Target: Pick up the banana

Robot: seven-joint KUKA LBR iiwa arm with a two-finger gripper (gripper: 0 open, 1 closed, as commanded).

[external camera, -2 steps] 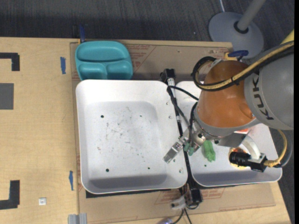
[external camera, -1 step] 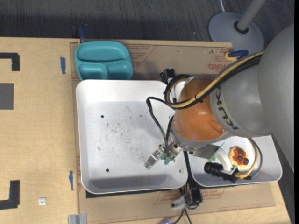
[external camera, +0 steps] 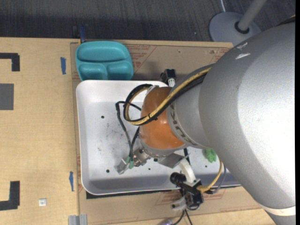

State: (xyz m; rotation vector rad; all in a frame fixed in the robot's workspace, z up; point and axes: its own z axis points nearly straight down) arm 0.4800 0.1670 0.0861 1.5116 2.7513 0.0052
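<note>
Closest to the camera is my own grey arm, which covers the right side of the bench. At its lower edge a white connector with black and yellow cable hangs over the near rim of the white bin. Just past that, my gripper is down low over the bin's floor near its front edge, below the orange band. It is too small and blurred from here for me to tell whether it is spread or closed, and I can make out nothing held in it. I judge that I am in the reach-and-grasp step, with the lift not yet begun. I cannot tell where the banana is: the bare part of the bin floor holds only scuffs and small dark specks, and my wrist and arm hide the rest. A small green thing peeks out beside my arm on the right, and I cannot tell what it is. My next move calls for making sure the fruit is really under me before I close and rise, otherwise I come up with nothing. Farther back, a teal divided tray sits against the bin's far rim, its compartments bare as far as I can see. Beyond the bench is the grey base of a stand on the dark floor.
</note>
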